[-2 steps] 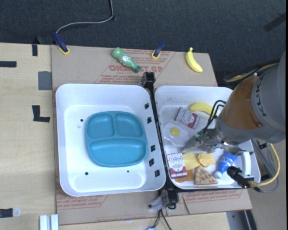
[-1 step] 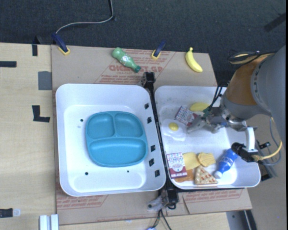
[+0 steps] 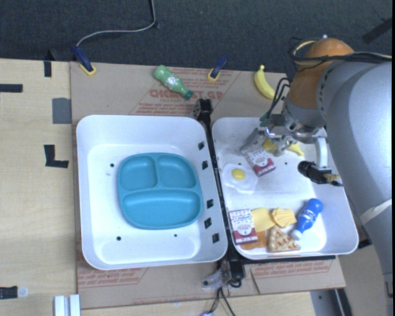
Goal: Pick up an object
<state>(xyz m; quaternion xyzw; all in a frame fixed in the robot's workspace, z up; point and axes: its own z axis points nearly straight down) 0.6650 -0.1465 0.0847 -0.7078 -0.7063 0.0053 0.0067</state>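
The arm (image 3: 362, 130) loomed closest, its gripper (image 3: 271, 139) down over the carton (image 3: 260, 162) in the right bin (image 3: 336, 239); can't tell its grip.

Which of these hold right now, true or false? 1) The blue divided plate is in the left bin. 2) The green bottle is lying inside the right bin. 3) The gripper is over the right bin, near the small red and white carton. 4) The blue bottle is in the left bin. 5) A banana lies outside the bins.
1) True: the blue divided plate sits in the left bin.
2) False: the green bottle lies on the cardboard behind the bins, outside both.
3) True: the gripper is over the right bin, just above the small red and white carton.
4) False: the blue bottle lies in the right bin.
5) True: the banana lies on the cardboard behind the right bin.
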